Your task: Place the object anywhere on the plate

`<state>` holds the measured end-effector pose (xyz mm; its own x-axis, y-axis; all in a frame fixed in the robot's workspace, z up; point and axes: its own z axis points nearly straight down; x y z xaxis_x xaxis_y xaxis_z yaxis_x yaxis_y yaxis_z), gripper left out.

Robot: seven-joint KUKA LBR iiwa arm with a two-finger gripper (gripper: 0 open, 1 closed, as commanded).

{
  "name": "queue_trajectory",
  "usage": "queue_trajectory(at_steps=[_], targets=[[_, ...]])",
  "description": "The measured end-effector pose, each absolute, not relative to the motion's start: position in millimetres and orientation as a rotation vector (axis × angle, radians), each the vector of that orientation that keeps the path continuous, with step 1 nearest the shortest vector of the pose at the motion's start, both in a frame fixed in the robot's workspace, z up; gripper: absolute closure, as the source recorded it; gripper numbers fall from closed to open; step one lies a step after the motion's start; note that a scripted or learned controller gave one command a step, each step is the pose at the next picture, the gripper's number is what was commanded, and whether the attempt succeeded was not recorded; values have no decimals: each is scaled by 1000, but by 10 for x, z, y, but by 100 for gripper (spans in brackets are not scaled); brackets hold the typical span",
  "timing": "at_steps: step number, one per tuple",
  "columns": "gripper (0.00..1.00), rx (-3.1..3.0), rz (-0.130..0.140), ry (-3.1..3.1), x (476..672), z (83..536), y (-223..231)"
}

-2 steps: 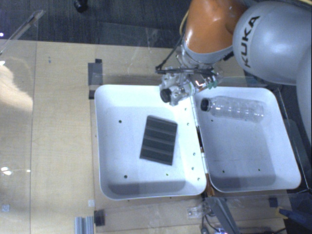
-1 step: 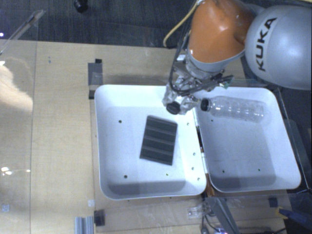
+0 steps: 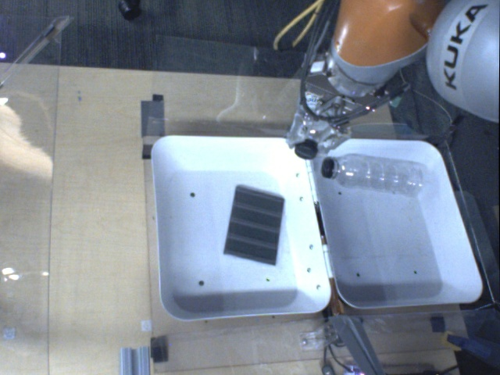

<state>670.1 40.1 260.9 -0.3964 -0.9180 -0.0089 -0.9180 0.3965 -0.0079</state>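
The bottle [image 3: 376, 172] (clear plastic, dark cap) lies on its side in the right bin [image 3: 406, 283], cap toward the gripper [image 3: 311, 141] hovering just beside it, while the dark ridged plate [image 3: 255, 224] waits flat in the left bin [image 3: 180, 241]; nothing hangs from the gripper, and its opening cannot be judged.
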Motion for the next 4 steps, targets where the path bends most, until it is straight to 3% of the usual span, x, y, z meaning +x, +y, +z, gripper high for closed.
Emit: queue_trajectory(at_steps=[1,2,3,4], targets=[[100,-2096,-4,2331,6589,2281,56],[100,-2475,-4,1922,6433,1877,203],[100,-2713,-3,1568,6564,2106,5],[100,-2897,-2,1203,6131,2035,67]])
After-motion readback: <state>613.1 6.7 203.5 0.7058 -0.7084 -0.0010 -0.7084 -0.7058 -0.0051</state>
